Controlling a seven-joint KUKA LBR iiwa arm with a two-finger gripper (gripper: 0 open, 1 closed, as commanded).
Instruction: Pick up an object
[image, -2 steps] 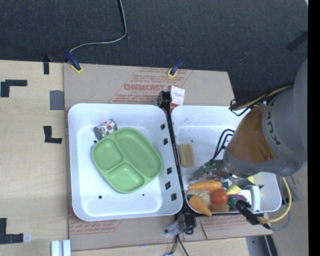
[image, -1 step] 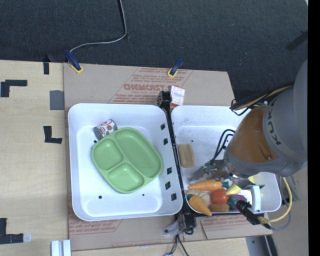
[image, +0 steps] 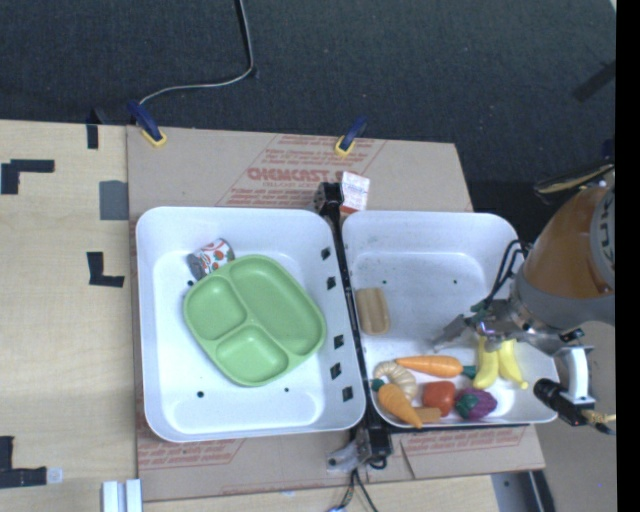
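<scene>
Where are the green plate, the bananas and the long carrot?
green divided plate (image: 255, 318), camera view, on the ridge between its compartments.
yellow bananas (image: 497, 362), camera view, on the middle of the bunch.
long orange carrot (image: 430, 366), camera view, on the middle of its body.

The upper ends of the toy bananas (image: 497, 363) are covered by the tool (image: 478, 325), whose fingers cannot be made out. A small printed can (image: 208, 259) is partly hidden behind the green divided plate (image: 254, 318).
</scene>
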